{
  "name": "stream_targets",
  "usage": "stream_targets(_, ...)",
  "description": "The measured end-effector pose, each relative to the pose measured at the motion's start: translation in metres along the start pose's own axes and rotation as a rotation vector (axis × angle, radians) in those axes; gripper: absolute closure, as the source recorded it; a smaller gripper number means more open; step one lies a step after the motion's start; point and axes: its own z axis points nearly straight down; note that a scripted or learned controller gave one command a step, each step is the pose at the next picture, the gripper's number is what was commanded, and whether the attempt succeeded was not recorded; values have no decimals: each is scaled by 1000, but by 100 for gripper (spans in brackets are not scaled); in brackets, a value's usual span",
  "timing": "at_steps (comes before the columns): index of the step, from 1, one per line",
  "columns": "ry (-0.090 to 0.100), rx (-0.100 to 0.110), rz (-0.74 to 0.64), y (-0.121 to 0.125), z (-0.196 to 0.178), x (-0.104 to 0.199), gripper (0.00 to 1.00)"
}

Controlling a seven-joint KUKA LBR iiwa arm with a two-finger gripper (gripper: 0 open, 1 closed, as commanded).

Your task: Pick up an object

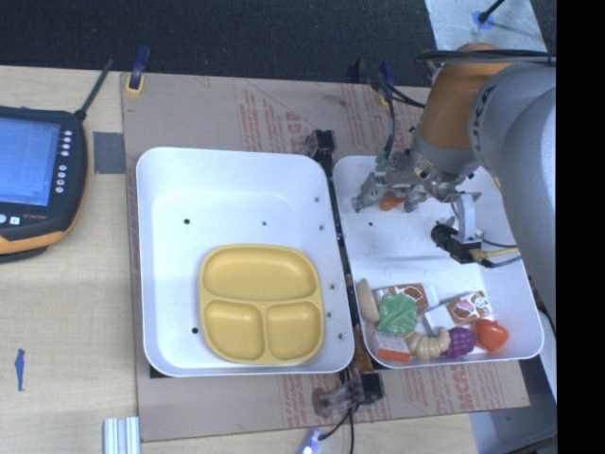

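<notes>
Two white bins are seen side by side on a cardboard-covered bench. In the left bin (170, 187) a yellow 3-compartment tray (262, 303) is laid flat, toward the near side. The right bin (397, 244) is reached into by the grey arm w/ orange band (454, 93) from the right; the gripper (388, 197) is positioned at the far end of that bin, low over its floor. The claw's state can't be told from this angle, and no obj is seen held. A small orange-red bit (387, 200) is visible right at the gripper, identity unclear.

Task objs are piled at the near end of the right bin, well apart from the gripper: green toy (398, 313) on a printed packet (416, 296), beige piece (367, 300) at the left wall, purple grapes (460, 341), red piece (492, 334), second packet (470, 305). All are packed touching or nearly so.

A tablet-style pendant w/ orange edge (38, 178) is laid on the bench at the far left.
</notes>
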Motion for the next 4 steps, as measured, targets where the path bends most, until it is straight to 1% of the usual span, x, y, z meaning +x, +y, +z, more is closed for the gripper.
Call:
stream_targets(1, -1, -8, 4, 0, -1, -52, 0)
stream_targets(2, 0, -7, 4, 0, -1, -108, 0)
stream_targets(3, -2, -10, 3, -1, -170, -116, 0)
stream_targets(4, -1, -5, 1, -1, -95, -35, 0)
